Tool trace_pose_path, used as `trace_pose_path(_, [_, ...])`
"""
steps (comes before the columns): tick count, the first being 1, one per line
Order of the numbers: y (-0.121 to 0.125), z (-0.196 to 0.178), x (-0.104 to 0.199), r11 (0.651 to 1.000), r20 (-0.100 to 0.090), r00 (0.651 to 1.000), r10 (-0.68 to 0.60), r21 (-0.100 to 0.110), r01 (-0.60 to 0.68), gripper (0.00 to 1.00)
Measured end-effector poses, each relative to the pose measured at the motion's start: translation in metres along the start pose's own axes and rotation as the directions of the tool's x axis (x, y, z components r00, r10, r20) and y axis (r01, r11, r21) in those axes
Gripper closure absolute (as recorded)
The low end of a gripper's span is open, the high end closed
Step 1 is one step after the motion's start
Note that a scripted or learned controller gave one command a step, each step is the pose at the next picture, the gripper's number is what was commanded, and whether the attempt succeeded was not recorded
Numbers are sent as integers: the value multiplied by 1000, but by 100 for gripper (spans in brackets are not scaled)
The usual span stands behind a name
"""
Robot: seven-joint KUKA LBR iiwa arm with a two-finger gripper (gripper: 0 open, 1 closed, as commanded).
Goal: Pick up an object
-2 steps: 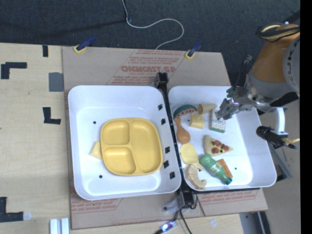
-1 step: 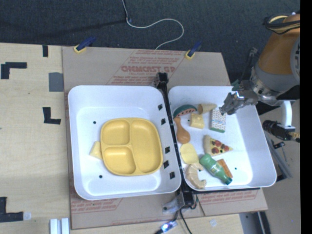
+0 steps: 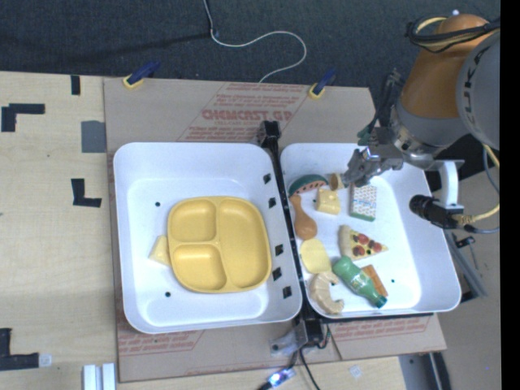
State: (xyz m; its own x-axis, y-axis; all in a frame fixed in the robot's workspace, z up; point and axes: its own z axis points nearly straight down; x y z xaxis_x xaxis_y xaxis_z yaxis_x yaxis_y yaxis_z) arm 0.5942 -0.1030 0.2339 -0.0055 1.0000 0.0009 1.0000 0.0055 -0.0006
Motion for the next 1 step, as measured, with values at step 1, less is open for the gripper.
trace_pose_path(1, [-3, 15, 28, 1000, 2, 1000, 4, 2, -4, 100])
